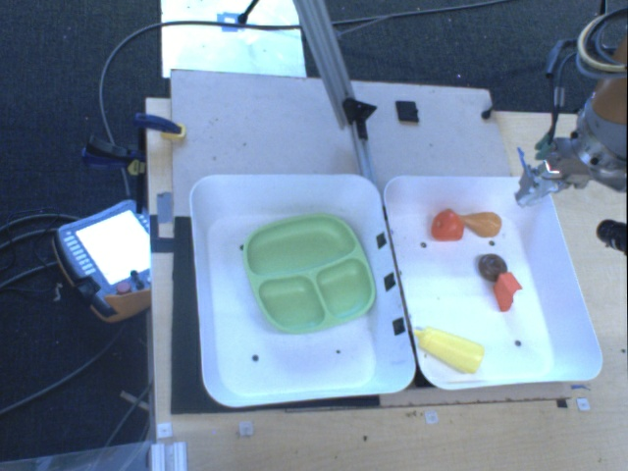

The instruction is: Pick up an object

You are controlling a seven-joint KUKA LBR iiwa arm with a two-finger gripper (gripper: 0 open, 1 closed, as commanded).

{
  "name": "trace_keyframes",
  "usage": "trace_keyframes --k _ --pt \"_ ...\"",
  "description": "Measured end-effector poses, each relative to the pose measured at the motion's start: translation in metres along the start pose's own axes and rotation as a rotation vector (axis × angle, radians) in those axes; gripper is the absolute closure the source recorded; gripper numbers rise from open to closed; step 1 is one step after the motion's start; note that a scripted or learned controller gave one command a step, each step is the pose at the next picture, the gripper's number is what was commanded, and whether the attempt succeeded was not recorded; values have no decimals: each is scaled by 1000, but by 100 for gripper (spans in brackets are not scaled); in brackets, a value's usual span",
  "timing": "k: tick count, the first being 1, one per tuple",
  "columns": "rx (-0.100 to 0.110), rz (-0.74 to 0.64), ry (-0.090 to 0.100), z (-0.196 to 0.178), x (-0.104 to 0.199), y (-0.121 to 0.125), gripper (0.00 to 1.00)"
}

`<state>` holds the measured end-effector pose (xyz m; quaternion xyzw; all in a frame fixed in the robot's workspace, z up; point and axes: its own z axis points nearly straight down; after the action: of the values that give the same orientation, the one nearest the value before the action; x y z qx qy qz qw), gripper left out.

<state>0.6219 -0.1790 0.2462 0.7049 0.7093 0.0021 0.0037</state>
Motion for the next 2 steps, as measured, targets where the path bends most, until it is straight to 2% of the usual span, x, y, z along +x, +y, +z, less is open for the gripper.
trace_keyframes --k 2 --pt "9 -2 3 24 104 -33 100"
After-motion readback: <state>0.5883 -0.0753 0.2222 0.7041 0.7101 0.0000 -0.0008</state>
